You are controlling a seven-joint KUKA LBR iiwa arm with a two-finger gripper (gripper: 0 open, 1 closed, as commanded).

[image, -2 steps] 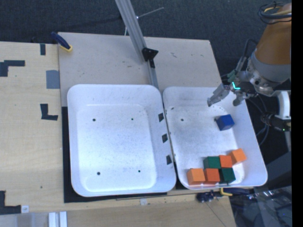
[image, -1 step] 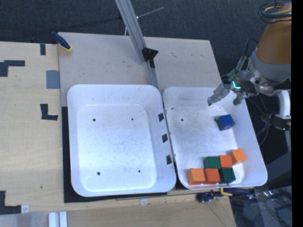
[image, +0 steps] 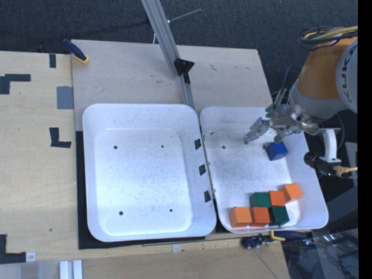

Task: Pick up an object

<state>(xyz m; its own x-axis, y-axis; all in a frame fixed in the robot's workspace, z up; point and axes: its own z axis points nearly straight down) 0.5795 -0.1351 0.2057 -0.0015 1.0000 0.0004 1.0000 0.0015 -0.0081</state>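
Right bin [image: 224, 156], white, shallow: blue block [image: 276, 150] near far right side, just below gripper [image: 263, 132]. Fingers [image: 253, 133] spread, nothing between them; blue block beside them, not gripped. Cluster at near right corner: orange blocks [image: 240, 215], green blocks [image: 261, 199], packed touching. Left bin [image: 96, 156], white, alongside right bin. Arm [image: 325, 77], grey with orange band, entering from right. Metal pole [image: 163, 28] slanting across bench [image: 35, 156] above bins.
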